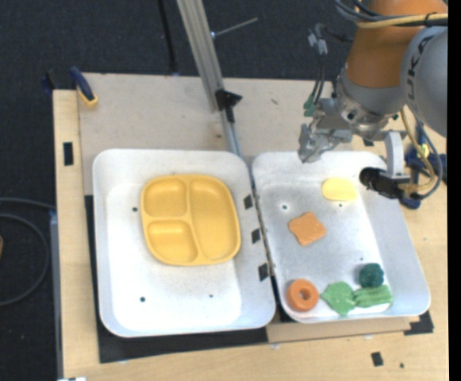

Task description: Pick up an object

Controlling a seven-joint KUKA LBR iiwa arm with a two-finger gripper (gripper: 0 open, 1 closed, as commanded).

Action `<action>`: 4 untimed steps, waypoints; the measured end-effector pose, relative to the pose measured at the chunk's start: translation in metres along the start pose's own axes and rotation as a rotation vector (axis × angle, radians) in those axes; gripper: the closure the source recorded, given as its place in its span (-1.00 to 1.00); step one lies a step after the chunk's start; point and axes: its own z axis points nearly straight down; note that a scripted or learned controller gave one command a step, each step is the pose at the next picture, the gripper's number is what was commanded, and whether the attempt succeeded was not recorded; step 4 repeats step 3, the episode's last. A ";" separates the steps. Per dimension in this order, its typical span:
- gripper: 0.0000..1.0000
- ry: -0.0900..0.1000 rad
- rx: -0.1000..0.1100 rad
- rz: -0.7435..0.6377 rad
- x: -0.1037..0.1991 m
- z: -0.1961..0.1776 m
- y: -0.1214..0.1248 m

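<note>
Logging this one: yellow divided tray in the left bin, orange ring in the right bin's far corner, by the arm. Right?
Not quite. The camera view shows the ring in the right bin's near-left corner, far from the arm. The tray is in the left bin, as stated.

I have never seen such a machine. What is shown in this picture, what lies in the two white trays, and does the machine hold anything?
One camera looks down at a slant on a bench. The grey and orange machine at the right is a robot arm; its gripper hangs over the far edge of the right bin. I see nothing between its jaws. The left bin holds a yellow divided plate. The right bin holds a yellow piece, an orange block, an orange ring, green pieces and a dark green lump.
</note>
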 end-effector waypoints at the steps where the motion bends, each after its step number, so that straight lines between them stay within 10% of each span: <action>1: 1.00 0.000 0.003 0.001 0.044 0.018 -0.019; 4: 1.00 0.001 0.001 0.000 0.120 0.027 -0.057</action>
